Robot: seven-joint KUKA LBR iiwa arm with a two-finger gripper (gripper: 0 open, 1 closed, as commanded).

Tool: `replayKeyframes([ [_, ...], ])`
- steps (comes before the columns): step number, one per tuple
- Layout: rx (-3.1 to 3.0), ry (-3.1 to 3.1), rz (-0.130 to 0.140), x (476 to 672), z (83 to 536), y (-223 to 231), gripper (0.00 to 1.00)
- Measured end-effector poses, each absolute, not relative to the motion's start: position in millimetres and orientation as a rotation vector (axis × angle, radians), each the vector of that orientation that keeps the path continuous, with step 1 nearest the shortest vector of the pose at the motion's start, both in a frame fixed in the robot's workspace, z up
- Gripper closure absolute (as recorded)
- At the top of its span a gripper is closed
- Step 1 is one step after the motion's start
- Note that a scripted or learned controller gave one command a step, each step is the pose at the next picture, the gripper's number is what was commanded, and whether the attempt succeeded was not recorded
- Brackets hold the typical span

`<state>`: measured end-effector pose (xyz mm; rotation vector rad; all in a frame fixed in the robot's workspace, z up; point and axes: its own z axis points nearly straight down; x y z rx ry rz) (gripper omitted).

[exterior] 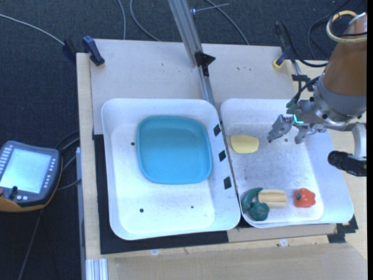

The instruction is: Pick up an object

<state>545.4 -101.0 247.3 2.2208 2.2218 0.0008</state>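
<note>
Camera view: the gripper (289, 130) hangs over the right white plastic bin (332, 174), its 2 fingers (276, 132) parted around nothing. A soft yellow rounded lump (244, 144) lies just beside the fingers, toward the left bin. A straight drop would likely land on bare floor, missing it. The grey arm (344, 69) reaches in from the right, wrist tilted toward that lump.

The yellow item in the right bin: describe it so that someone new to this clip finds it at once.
Start at the right bin, the one without the blue plate. The yellow item lies alone near that bin's left wall, just left of the tool. It is a pale, rounded lump, apart from the green, tan and red pieces along the near edge.
</note>
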Motion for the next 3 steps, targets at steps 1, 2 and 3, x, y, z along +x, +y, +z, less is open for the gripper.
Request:
replayKeyframes([
  [1, 2.221, 2.222, 0.001, 545.4, 247, -101, 0.00],
  [2, 2.223, 2.223, -0.003, 546.4, 205, -100, 0.00],
  [3, 2.223, 2.224, -0.003, 546.1, 163, -96, 0.00],
])
